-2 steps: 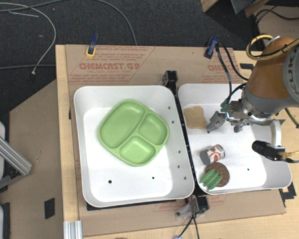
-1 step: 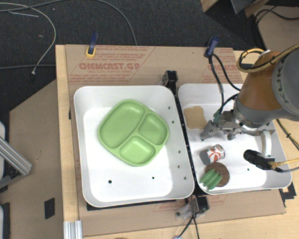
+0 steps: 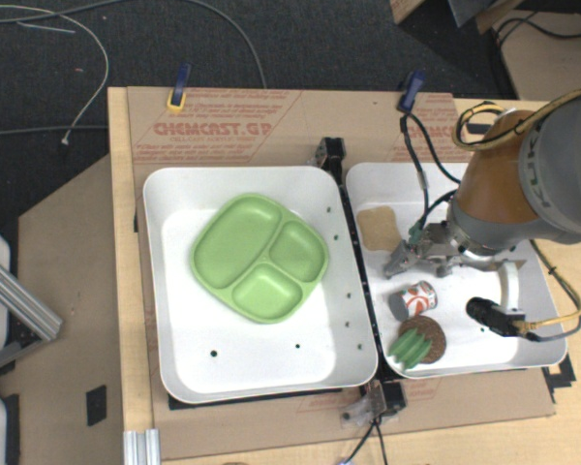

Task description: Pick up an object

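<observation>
Jaws (image 3: 410, 257) hung low in the right bin (image 3: 523, 356), state indeterminable; red-and-white can (image 3: 418, 298) lay just nearside, so you needed to centre over it before closing.

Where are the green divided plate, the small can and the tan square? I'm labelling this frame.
green divided plate (image 3: 259, 256): camera view, left bin, the ridge where its compartments meet.
small can (image 3: 416, 299): camera view, right bin, its orange-and-white side.
tan square (image 3: 377, 229): camera view, right bin, its flat middle.
</observation>
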{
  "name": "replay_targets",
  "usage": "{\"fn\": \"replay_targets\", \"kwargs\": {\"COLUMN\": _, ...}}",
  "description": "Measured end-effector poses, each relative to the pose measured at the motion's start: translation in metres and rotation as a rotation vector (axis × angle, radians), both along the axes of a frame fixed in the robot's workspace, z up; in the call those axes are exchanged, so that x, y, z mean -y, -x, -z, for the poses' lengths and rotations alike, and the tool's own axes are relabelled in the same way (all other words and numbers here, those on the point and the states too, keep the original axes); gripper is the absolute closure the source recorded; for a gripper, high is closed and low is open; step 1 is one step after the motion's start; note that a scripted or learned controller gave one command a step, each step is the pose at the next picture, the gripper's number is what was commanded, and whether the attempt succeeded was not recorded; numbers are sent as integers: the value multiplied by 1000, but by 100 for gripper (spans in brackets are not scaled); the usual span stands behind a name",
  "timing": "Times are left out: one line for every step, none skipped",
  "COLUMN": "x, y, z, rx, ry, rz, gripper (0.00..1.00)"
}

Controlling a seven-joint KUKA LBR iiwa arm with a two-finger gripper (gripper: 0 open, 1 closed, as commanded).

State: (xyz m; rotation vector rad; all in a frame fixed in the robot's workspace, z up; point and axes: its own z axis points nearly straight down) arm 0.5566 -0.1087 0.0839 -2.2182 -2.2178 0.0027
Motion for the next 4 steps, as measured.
{"fn": "replay_targets", "kwargs": {"x": 0, "y": -1, "z": -12, "rx": 4, "ry": 0, "rz": 1, "gripper": 100}}
{"fn": "replay_targets", "kwargs": {"x": -1, "y": 3, "z": -57, "rx": 9, "ry": 3, "rz": -1, "gripper": 100}}
{"fn": "replay_targets", "kwargs": {"x": -2, "y": 0, "z": -101, "rx": 10, "ry": 3, "rz": -2, "gripper": 100}}
{"fn": "replay_targets", "kwargs": {"x": -1, "y": -3, "z": -144, "rx": 11, "ry": 3, "rz": -1, "gripper": 100}}
